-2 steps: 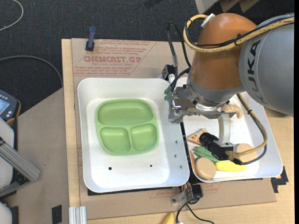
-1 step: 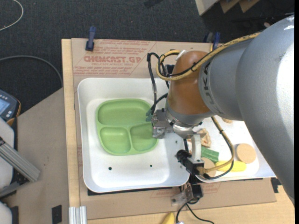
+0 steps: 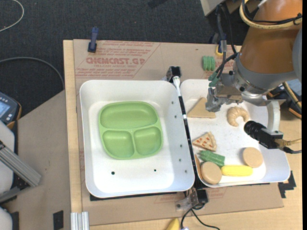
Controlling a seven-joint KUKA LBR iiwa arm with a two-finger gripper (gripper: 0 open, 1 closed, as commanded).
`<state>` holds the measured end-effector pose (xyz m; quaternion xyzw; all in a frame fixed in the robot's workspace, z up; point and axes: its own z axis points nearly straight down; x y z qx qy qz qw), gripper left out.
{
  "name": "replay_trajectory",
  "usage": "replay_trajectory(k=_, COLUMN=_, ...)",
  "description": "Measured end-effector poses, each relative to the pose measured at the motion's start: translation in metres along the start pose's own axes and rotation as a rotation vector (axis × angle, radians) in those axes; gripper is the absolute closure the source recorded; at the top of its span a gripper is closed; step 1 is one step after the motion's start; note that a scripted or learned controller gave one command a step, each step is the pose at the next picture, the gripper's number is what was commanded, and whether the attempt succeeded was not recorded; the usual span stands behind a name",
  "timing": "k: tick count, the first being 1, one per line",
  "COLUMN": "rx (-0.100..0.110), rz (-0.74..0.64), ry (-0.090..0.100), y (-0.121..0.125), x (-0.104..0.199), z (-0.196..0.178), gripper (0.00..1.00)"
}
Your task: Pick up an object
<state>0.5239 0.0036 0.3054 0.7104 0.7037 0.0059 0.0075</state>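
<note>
— While the gripper (image 3: 214,102) hangs low in the right bin (image 3: 276,175), where's the target?

— Tan wedge (image 3: 201,109) sits right at the fingers, croissant (image 3: 237,115) just beside — this looks like the approach step. Open or closed, I cannot tell.

— Next?

— Settle squarely over one piece. Crowded white floor; divider wall (image 3: 183,123) close behind, green tray (image 3: 130,129) well apart.

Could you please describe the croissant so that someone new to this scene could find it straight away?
Start at the right bin, the one crowded with toy food. Near its far end, just beside the gripper, lies the croissant. It is the only curved, ridged, pale tan piece; the nearby tan wedge is flat and triangular.
</note>
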Motion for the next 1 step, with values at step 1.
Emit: replay_trajectory(k=1, rx=0.029, rz=-0.017, ry=0.004, y=-0.0338, x=0.0916, z=0.0823, gripper=1.00)
